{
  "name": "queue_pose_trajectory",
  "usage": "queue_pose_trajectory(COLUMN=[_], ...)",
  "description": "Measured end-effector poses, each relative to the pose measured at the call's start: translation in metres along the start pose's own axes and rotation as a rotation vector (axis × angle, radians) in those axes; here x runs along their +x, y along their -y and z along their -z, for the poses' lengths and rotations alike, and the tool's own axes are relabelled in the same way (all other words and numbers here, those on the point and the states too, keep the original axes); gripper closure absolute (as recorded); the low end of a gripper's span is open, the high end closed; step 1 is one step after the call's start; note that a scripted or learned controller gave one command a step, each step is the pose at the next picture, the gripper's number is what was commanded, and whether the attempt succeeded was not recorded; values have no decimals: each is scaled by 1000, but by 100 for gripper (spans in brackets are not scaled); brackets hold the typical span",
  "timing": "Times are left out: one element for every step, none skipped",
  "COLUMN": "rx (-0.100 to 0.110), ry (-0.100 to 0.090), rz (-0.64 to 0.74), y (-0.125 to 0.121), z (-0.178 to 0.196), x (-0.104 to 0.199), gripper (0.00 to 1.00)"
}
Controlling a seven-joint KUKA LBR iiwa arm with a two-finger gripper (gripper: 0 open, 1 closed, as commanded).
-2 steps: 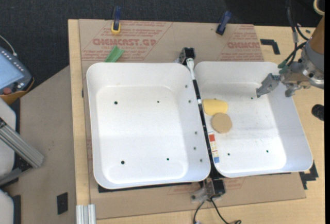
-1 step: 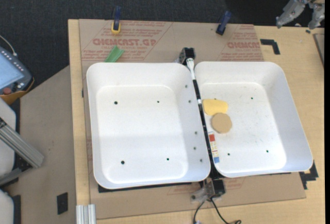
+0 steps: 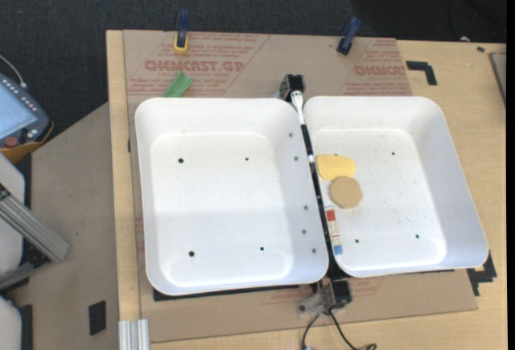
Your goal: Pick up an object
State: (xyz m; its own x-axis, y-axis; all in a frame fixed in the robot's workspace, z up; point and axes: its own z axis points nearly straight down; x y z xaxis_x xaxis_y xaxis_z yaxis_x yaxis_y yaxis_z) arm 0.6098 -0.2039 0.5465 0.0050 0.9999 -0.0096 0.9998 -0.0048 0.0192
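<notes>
A dark grey carpeted floor surrounds a table topped with a brown cardboard-coloured sheet printed with faint red lettering. Two shallow white bins sit side by side on it, touching along a black strip that runs between them from back to front.

The left bin shows a white floor with four small dark holes, one near each corner of its flat base.

The right bin holds two small objects close to its left wall — a yellow piece, roughly oblong, and just in front of it a tan round disc. The two are touching or nearly so; which cannot be told. Near them, on the bin's left rim, is a narrow label with red and blue marks.

At the back edge of the table, a yellow and blue clamp grips the sheet on the left, and a blue clamp grips it on the right. A green strip lies on the sheet just behind the left bin. A small black fitting sits at the back end of the strip between the bins, and another with a trailing cable sits at the front end.

Whether the pincer is wide or narrow cannot be told.
</notes>
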Motion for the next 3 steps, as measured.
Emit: queue_pose_trajectory(rx=[14, 18, 18], ry=[-10, -13, -13], rz=[15, 17, 16], y=[-52, -56, -50], z=[-12, -10, -9], x=[89, 191, 285], gripper=[0, 0, 0])
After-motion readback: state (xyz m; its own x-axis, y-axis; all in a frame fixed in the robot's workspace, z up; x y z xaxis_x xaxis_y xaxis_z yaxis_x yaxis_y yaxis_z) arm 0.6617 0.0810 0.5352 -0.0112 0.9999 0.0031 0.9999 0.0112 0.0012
